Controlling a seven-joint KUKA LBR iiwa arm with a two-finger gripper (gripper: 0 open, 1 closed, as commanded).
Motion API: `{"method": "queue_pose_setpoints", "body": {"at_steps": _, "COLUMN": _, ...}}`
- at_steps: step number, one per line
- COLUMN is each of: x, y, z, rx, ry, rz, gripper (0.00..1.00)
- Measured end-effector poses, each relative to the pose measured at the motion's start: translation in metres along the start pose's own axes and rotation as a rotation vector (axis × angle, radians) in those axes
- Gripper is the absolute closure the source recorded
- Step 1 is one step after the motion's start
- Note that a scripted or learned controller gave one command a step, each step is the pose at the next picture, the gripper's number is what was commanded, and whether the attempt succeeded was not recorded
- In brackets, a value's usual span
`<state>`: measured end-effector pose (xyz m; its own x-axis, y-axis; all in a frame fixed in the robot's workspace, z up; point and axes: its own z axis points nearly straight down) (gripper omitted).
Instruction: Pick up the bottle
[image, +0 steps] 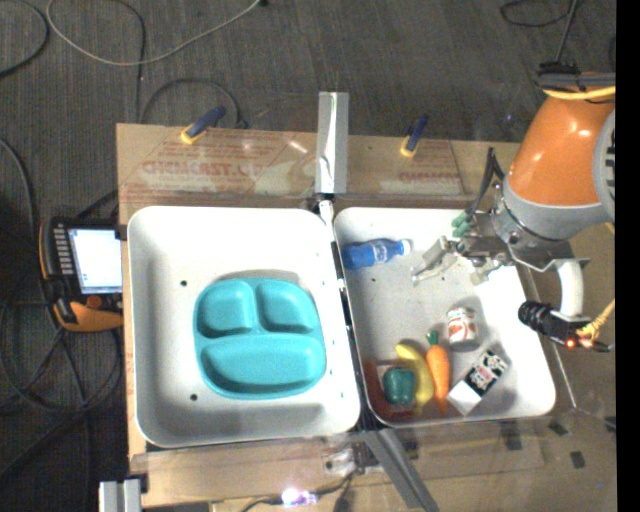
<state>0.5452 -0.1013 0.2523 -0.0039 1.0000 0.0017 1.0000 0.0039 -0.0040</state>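
Observation:
A small bottle (374, 252) with a blue label and white cap lies on its side in the right bin (400, 300), near its upper left corner, cap pointing right. My gripper (432, 262) hangs over the same bin, to the right of the bottle and a short gap from its cap. Its silver fingers (428, 268) point left and down, spread apart with nothing between them.
The right bin's lower part holds a small can (460, 326), a carrot (438, 369), a banana (417, 368), a green pepper (399, 384) and a black-and-white box (480, 378). The left bin (160, 250) carries a teal divided plate (260, 335). A metal post (331, 140) stands behind the bins.

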Motion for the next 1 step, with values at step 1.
{"method": "queue_pose_setpoints", "body": {"at_steps": 1, "x": -0.0364, "y": 0.0573, "z": 0.0463, "rx": -0.001, "ry": 0.001, "rz": 0.043, "gripper": 0.0}}
